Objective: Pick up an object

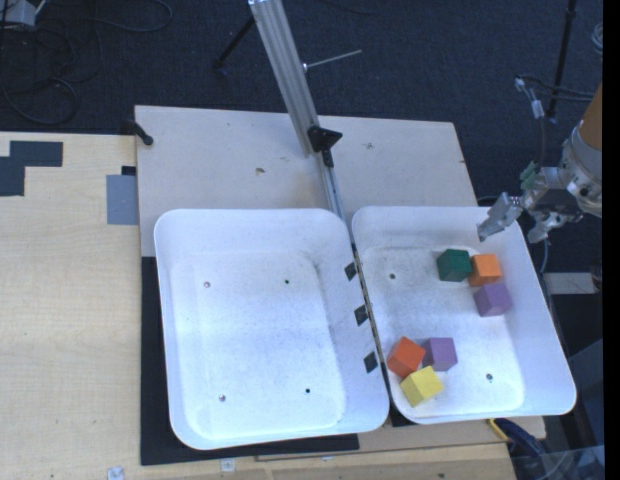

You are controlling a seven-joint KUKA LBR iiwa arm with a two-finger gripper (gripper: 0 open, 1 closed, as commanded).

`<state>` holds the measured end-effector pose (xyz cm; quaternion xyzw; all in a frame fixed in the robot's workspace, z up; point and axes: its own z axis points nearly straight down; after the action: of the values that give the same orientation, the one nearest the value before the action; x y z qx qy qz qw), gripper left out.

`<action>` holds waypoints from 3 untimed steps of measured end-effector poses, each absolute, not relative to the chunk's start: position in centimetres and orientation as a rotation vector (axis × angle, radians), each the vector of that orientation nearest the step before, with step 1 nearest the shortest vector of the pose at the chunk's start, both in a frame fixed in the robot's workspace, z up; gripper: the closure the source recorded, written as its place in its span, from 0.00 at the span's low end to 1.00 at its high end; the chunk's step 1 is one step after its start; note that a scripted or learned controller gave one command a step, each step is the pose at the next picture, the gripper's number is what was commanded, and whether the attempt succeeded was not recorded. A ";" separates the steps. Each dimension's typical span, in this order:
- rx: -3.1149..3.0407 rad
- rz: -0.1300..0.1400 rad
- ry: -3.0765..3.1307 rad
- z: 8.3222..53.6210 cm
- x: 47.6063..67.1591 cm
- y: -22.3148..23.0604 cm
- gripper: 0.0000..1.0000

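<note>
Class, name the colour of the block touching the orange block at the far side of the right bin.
Green, seen in the camera view.

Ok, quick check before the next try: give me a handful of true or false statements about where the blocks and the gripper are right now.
1. All the blocks lie in the right bin. True.
2. The green block touches an orange block. True: they sit side by side at the far end of the bin.
3. The gripper is down among the yellow block's group. False: it is up by the bin's far right corner, and the yellow block lies near the front edge.
4. There are three purple blocks. False: two, one below the orange block, one beside the yellow block.
5. The gripper holds the green block. False: that block rests in the bin, apart from the gripper.
</note>
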<state>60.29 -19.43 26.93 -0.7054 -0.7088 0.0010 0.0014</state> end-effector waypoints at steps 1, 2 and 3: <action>-2.215 0.008 -2.215 15.2 60.6 -20.0 0.00; -2.233 -0.015 -2.237 11.8 64.2 -19.3 0.00; -2.235 -0.014 -2.237 11.3 64.4 -19.0 0.00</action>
<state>64.39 -18.97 11.33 -0.7068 -0.7074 -0.0043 -0.0102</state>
